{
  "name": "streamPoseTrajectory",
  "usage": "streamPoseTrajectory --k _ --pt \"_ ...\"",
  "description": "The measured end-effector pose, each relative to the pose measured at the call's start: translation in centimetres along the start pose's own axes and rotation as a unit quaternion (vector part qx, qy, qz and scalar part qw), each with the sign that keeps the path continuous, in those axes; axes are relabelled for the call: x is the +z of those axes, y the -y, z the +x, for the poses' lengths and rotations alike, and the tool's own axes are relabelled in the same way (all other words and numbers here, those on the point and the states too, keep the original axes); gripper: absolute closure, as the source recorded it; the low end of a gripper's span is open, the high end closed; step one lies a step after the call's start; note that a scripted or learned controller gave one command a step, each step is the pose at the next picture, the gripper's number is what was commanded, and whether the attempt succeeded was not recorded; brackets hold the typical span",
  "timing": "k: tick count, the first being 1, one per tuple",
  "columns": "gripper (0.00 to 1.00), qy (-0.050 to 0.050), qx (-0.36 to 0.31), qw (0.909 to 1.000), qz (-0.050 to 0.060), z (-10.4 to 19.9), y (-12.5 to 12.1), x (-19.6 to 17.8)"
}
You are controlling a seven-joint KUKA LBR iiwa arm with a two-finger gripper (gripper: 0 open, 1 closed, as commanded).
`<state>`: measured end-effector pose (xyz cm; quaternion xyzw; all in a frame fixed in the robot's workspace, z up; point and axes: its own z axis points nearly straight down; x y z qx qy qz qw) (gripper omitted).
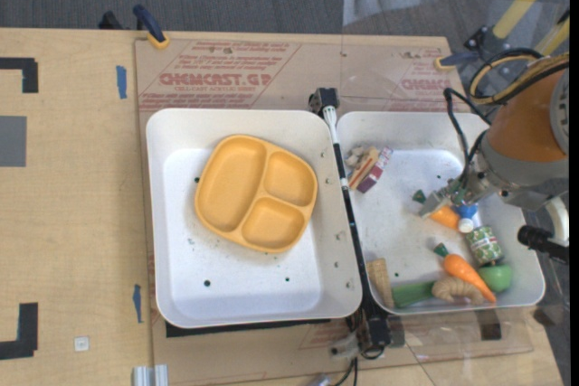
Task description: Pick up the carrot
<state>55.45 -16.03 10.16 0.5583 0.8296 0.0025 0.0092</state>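
Two carrot-like pieces lie in the right bin [398,221]. One carrot [468,270], orange with a green top, rests near the front right corner beside a tan lumpy piece [457,289]. A shorter orange piece [444,216] lies mid-bin. My gripper [460,193] hangs just above and to the right of that shorter piece, at the end of the grey and orange arm [529,136]. From here I see nothing clearly gripped.
A yellow divided plate [256,193] sits in the left bin [172,276]. The right bin also holds a red and white packet [369,167], a small bottle [483,243] with a blue cap, green pieces [412,293] and a tan wafer [380,277].
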Motion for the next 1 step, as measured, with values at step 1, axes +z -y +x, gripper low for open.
streamPoseTrajectory --k 1 --pt "1.00 -0.005 0.090 0.9959 0.005 7.74 -4.01 -8.51"
